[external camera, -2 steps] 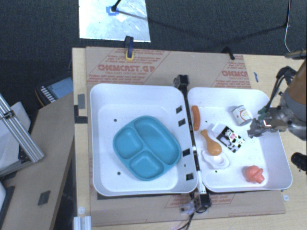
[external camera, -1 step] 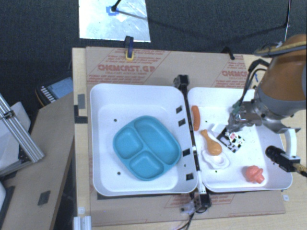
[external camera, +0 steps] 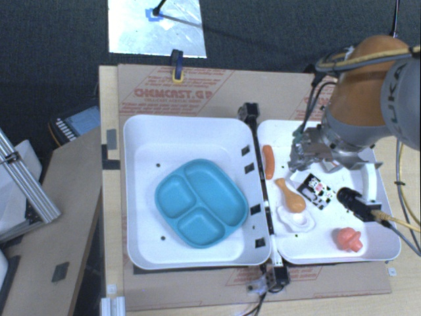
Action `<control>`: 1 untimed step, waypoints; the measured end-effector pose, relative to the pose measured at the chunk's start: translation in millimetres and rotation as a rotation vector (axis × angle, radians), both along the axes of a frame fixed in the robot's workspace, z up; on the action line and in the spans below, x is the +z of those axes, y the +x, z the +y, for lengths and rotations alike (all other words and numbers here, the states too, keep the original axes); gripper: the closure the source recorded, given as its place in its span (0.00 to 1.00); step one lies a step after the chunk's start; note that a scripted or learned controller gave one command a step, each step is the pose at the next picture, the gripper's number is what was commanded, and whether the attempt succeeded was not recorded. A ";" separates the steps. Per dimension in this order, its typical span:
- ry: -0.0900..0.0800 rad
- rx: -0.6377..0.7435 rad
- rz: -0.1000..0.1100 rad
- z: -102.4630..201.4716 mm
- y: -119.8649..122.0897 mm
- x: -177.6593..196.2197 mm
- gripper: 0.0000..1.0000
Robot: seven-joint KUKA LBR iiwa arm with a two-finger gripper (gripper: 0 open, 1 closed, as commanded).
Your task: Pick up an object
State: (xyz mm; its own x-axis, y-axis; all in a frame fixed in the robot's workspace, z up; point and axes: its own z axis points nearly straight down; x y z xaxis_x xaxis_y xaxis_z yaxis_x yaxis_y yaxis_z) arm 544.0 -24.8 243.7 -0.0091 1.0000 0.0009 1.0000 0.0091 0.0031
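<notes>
Step in hand: approach, judged. Nothing is seen held. The pincer point(external camera: 301, 158) is set low over the upper middle of the right bin point(external camera: 316, 247), reached in from the right. How far open it is cannot be told; its tips are hidden under the wrist.

Candidates for the pick are all in the right bin. The sausage point(external camera: 268, 161) lies just left of the pincer, along the bin's left wall. The drumstick point(external camera: 290, 195) and the black-and-white card point(external camera: 316, 191) lie just below the pincer, side by side. The egg point(external camera: 296, 219) is touching the drumstick's thick end. The pink toy point(external camera: 347, 239) sits well apart, near the bottom right corner.

Next move, judged: one target is to be settled on, most likely the card or the drumstick, being nearest. The pincer should be centred over it, lowered, then closed. Crowding is to be watched: the drumstick, egg and card lie close together, so a neighbour could be nudged.

Count:
- bins: two
- blue plate point(external camera: 200, 203): one, three-sectioned, in the left bin point(external camera: 148, 143)
- sausage: one
- drumstick: one
- egg: one
- card: one
- pink toy: one
</notes>
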 end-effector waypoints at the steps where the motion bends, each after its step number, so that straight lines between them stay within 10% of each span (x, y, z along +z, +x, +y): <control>1: 0.000 0.000 0.000 51.0 21.1 -14.3 1.00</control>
State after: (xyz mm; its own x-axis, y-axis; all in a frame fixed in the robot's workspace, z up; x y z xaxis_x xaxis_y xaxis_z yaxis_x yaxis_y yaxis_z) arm 565.1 26.1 229.4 -0.0095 1.0000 0.0009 1.0000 0.0095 0.0026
